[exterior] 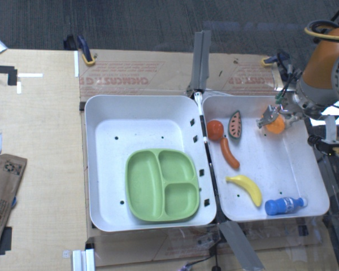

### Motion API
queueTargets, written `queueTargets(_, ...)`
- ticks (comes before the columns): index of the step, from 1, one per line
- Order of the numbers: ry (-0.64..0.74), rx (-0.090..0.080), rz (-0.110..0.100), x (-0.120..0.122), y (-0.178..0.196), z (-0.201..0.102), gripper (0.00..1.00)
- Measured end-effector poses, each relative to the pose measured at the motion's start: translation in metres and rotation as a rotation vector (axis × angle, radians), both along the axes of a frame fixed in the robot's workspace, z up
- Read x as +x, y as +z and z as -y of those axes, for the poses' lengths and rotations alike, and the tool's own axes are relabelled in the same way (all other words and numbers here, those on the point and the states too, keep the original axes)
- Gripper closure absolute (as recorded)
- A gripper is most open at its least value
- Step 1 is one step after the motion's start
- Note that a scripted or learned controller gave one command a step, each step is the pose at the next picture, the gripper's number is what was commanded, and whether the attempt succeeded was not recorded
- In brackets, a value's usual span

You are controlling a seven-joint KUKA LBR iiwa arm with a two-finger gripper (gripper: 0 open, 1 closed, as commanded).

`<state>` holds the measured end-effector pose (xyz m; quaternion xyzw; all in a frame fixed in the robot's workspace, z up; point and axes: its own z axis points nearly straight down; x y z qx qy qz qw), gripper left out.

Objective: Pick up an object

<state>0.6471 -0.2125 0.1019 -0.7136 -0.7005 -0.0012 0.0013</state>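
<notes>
In the right bin (296,168) lie a red tomato (215,130), a watermelon slice (235,124), an orange-red sausage (230,153), a yellow banana (246,188) and a blue bottle (284,205) on its side at the front. An orange ball-like fruit (276,127) sits near the bin's back right. My gripper (269,119) is low over that fruit, right at its upper left edge, with the arm coming in from the right. Whether the fruit is in its grasp is not clear.
The left bin (101,151) holds a green divided plate (161,184) toward its front. A grey divider post (201,61) stands behind the seam between the bins. Cardboard and tape lie on the wooden bench (34,112) at left.
</notes>
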Motion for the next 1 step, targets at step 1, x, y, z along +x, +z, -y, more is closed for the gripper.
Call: queueTargets(1, 0.245, -0.005, 0.001, 0.0022, 0.0950, -0.0703, 1.00)
